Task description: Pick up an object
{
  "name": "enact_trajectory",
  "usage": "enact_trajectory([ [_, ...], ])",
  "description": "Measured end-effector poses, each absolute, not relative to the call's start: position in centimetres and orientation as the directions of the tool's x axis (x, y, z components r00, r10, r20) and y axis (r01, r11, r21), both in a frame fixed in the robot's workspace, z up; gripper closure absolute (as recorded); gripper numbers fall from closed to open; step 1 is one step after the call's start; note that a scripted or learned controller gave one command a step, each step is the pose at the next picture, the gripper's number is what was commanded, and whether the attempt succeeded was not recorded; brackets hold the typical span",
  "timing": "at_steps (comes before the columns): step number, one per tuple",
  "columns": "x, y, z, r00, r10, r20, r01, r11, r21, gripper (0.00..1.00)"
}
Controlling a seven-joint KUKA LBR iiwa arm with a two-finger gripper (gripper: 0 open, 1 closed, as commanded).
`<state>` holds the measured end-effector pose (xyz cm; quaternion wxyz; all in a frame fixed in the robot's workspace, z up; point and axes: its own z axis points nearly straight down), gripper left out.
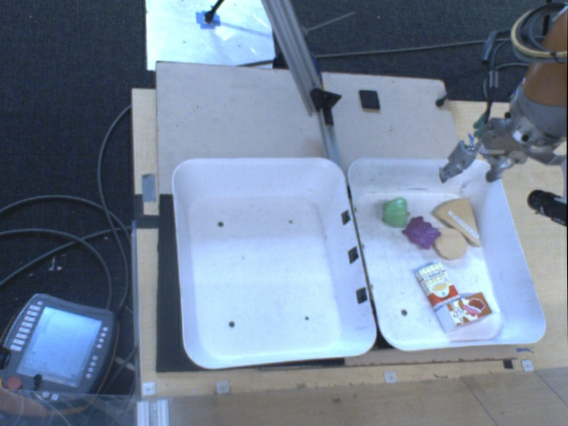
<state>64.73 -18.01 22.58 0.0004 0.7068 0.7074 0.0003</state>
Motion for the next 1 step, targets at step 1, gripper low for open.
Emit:
enact_trajectory([
  [1, 54.82, -16.35, 24.18, 0.001, 1.000, -0.001, 1.000, -0.001, 0.003, 0.00],
])
